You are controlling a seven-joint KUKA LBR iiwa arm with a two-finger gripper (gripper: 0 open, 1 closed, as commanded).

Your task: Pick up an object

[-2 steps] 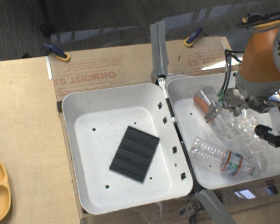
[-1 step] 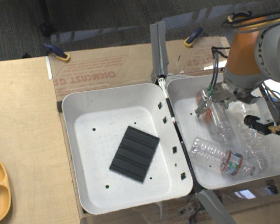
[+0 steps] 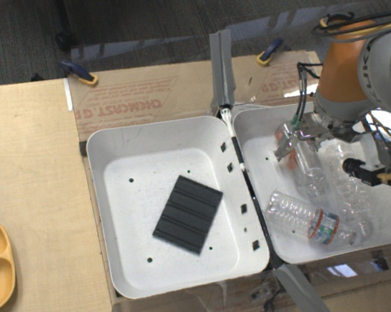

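Dark carpet lies behind a light wooden bench (image 3: 22,154) on which two shallow white bins stand side by side, with brown cardboard (image 3: 144,97) under them. Taking the left bin (image 3: 108,200) as landmark: a black ribbed rectangular block (image 3: 188,214) lies tilted near its middle, alone on the floor of this bin. Touching its right wall is the right bin (image 3: 281,248), where several clear plastic bottles (image 3: 307,219) lie in a loose pile; one has a coloured label near its cap. Over this pile the gripper (image 3: 300,137) of the grey and orange arm (image 3: 357,71) hangs, near the far side of the right bin. I cannot tell how far its fingers are open, since clear plastic confuses the view there
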